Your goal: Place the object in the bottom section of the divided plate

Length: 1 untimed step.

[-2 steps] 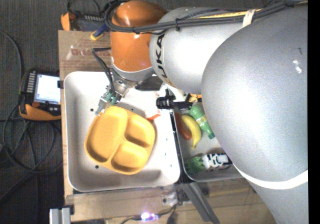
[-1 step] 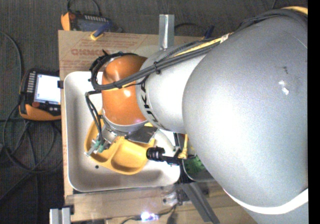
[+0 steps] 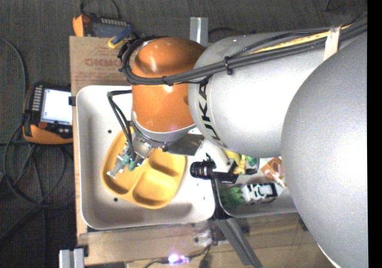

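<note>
Gripper, state impossible to tell, above the left section of the yellow three-section plastic plate. Plate glossy, rounded, lying in the white shallow bin. Small packaged items well right, in the neighbouring bin.

The arm hides much of the right bin.

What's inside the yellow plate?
The gripper reaches down into the yellow divided plate. The sections that show look bare. The orange wrist covers the plate's upper part, so that stays hidden.
</note>
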Each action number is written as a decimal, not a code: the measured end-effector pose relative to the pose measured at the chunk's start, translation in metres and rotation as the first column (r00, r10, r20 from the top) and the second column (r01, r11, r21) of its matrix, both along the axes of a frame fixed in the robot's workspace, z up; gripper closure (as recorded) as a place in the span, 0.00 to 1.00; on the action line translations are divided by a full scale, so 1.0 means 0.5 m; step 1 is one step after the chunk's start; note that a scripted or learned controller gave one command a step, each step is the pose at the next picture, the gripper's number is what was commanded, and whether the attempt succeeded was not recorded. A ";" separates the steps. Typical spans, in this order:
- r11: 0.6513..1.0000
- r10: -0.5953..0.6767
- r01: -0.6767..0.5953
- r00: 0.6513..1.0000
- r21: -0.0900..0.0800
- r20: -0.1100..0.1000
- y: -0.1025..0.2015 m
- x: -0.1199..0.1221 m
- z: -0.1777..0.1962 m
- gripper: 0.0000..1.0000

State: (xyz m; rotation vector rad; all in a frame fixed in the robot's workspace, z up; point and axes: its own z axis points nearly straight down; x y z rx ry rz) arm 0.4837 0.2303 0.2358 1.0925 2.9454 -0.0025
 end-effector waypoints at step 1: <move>1.000 0.002 -0.002 1.000 0.004 0.010 -0.002 0.089 -0.276 1.00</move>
